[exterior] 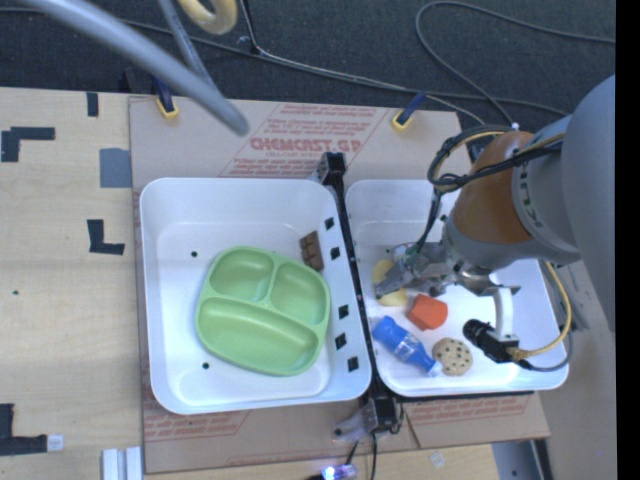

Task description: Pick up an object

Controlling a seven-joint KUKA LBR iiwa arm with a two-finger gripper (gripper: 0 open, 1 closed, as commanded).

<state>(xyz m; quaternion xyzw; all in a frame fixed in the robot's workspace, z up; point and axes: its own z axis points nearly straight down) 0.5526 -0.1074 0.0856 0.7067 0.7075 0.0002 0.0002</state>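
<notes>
We see the grey arm with the orange band [500,203] reaching in from the right, over the right-hand shallow white bin [385,200]. Its two-finger gripper [408,271] sits low in that bin's left-middle area. We cannot tell whether the jaws are apart or together; the wrist and cabling hide them.

Candidate objects in the right bin:
- yellow banana-shaped piece [386,280], right at the gripper tip, looks touching or just beside it; we cannot tell if it sits between the jaws
- orange block [429,313], just below the gripper, apart from the banana piece
- blue plastic bottle-like item [402,345], lying tilted near the front-left of the bin
- round tan cookie with dark chips [453,356], just right of the blue item, near the front wall

Left-hand shallow white bin [160,268] holds a light green divided plastic tray [264,310], lying flat in the middle, and a small brown block [312,251] near the right wall, just above the tray's upper right corner.

Both bins sit side by side on a brown cardboard sheet [300,143] on the wooden counter [60,298]. A black cable [470,43] loops across the dark floor beyond the counter.
</notes>
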